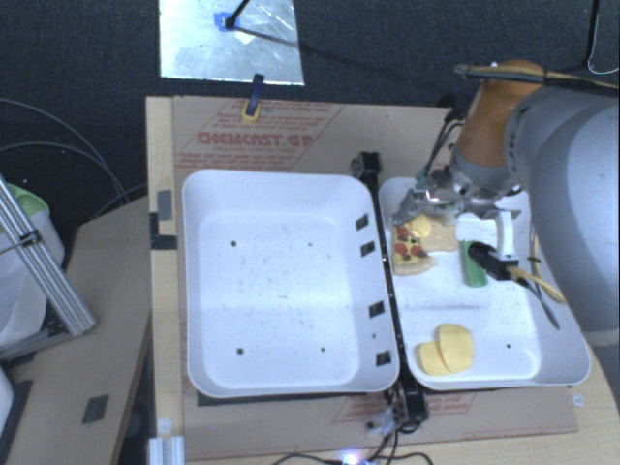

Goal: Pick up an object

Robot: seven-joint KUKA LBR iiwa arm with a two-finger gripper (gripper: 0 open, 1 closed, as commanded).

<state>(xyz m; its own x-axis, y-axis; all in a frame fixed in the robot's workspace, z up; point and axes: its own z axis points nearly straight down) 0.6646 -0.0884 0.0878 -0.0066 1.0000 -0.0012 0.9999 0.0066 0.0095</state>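
one gripper [423, 204] is hovering over the pizza slice [411, 245] in the right bin [562, 356], finger state indeterminable, and is needing a centred, vertical descent.

Two white bins sitting side by side: left bin [208, 260], right bin [542, 361]. Lying in the right bin: one pizza slice [411, 245], one green piece [475, 265], two yellow chips [448, 349] overlapping at the near end.

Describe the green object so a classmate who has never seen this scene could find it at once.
Look in the right bin, at its far half under the arm. The green object lies right of the pizza slice. It is the only green, stick-shaped item; the others are yellow or tan.
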